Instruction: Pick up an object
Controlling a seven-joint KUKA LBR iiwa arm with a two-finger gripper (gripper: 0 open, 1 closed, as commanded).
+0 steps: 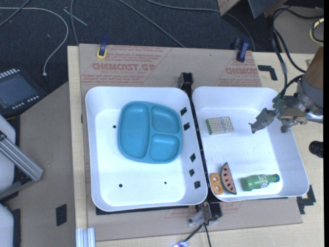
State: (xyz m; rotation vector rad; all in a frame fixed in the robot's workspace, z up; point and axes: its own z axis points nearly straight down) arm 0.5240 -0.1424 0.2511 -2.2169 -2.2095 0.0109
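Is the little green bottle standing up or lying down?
Lying down. The green bottle rests on its side on the right bin's floor, its cap pointing right.

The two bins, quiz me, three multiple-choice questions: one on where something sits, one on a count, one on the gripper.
1. The blue divided plate lies in:
A. the left bin
B. the right bin
C. the bench outside

2. Loose objects in the right bin:
A. two
B. four
C. six

3. The gripper:
A. clamps the green bottle
B. grips the plate
C. holds nothing

Answers:
A, it sits mid left bin.
B, patterned sponge, watermelon slice, orange piece, bottle.
C, it hangs above bare bin floor.
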